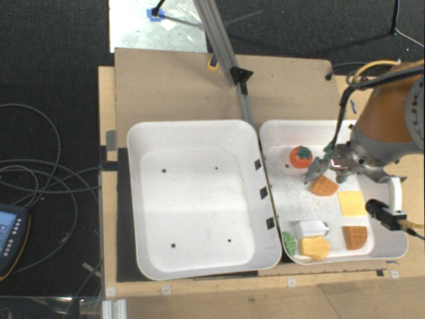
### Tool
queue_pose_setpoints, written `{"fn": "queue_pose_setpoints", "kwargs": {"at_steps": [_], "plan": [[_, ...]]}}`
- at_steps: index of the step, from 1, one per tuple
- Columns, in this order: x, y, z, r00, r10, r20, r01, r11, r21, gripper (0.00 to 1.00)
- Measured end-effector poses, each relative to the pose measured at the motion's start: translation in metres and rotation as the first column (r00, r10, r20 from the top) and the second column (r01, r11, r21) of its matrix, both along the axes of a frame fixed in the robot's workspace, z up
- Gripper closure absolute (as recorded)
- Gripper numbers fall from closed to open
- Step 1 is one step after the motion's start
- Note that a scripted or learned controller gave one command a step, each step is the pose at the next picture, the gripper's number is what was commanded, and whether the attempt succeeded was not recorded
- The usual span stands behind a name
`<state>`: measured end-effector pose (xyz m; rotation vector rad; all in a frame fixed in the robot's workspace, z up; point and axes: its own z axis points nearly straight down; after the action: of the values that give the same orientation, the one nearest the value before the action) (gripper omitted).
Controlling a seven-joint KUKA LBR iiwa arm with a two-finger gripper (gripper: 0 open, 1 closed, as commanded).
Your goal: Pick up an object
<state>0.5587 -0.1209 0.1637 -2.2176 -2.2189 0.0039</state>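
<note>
Yellow waffle (315,247) and tomato (300,155) lie within right bin (279,133).

left bin (199,198) lying beside right bin (279,138) | toy tomato (300,156) sitting at right bin's rear | waffle piece (324,187) lying before it | gripper (325,171) hanging over waffle piece | cheese slice (352,203) lying right of waffle piece

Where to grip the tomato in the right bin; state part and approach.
Take the tomato across its round red body, below the green top, coming straight down. It sits apart from the other pieces in the right bin, so fingers probably fit either side.
</note>
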Motion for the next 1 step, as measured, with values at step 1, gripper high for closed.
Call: {"fn": "queue_pose_setpoints", "kwargs": {"at_steps": [1], "plan": [[0.0057, -0.0069, -0.0567, 1.000, 0.000, 0.002, 0.000, 1.000, -0.001, 0.00]]}}
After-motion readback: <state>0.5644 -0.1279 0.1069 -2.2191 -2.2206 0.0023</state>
